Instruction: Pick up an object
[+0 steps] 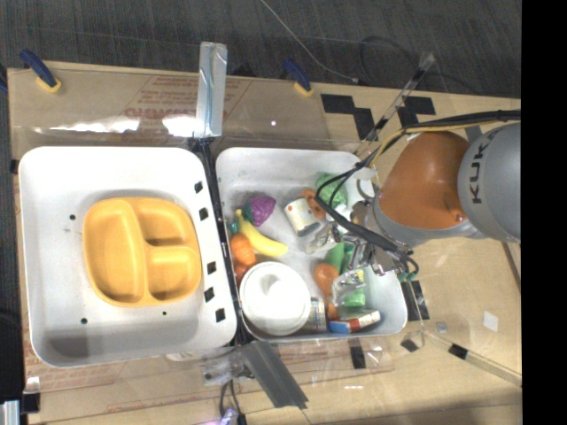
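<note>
The desk (133, 96) was brown board under taped clear sheeting, with dark floor beyond its far edge. Two white bins sat side by side on it. I saw the tool (354, 268) low inside the right bin (266, 162), among green items; whether it was open or held anything I could not tell. Just left of the tool lay a banana (259, 239), a purple piece (261, 209) and a white bowl (275, 297). Well left, the other bin (53, 237) held a yellow divided tray (142, 248).
</note>
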`<state>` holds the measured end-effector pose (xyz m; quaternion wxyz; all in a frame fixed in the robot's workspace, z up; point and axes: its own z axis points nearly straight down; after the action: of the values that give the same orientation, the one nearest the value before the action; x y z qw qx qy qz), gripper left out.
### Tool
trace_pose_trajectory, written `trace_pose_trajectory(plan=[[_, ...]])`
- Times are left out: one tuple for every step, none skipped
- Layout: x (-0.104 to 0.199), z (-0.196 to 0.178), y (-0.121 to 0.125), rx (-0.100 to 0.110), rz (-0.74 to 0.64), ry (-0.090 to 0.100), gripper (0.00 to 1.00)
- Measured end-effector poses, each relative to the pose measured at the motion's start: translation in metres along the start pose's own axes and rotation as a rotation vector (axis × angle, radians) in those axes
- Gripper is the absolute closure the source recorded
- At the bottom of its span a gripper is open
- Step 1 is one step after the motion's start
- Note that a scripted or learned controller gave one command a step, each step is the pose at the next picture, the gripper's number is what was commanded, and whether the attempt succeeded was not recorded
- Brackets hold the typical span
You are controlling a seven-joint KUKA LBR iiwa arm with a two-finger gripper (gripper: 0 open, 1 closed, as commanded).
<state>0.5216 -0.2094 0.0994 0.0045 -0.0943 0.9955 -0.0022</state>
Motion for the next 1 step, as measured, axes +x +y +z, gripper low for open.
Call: trace_pose_trajectory(plan=[[-0.0039,-0.0125,0.0006,0.004,-0.009,-0.008,1.00]])
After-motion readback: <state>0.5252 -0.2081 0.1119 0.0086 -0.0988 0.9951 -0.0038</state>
